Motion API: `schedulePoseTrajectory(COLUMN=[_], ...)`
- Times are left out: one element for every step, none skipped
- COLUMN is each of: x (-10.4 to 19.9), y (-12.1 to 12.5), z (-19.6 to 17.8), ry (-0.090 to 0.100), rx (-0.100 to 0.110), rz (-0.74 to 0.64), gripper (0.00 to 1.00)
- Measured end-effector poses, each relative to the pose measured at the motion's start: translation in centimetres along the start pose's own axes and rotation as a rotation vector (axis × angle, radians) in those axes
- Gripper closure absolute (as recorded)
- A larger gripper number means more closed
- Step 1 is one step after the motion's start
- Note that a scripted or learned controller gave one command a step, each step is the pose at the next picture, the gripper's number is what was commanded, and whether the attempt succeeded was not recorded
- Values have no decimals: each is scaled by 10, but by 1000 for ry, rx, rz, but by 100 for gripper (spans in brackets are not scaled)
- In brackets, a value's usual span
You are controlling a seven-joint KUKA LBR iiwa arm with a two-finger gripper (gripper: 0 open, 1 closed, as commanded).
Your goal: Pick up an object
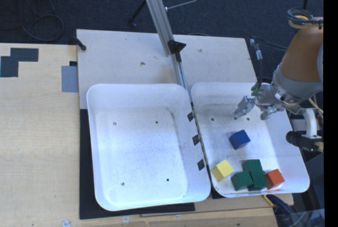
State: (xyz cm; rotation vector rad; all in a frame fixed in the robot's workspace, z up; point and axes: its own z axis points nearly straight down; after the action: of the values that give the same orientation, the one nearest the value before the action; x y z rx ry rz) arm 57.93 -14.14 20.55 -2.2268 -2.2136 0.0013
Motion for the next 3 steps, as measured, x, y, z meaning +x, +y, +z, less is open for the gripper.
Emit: schedulePoseTrajectory(x=[0, -2, 46], y=[-13, -11, 57], z=[103, 90, 82], ry=[2, 1, 1], rx=[10, 3, -4], rz=[-5, 2, -12], gripper=[0, 100, 100])
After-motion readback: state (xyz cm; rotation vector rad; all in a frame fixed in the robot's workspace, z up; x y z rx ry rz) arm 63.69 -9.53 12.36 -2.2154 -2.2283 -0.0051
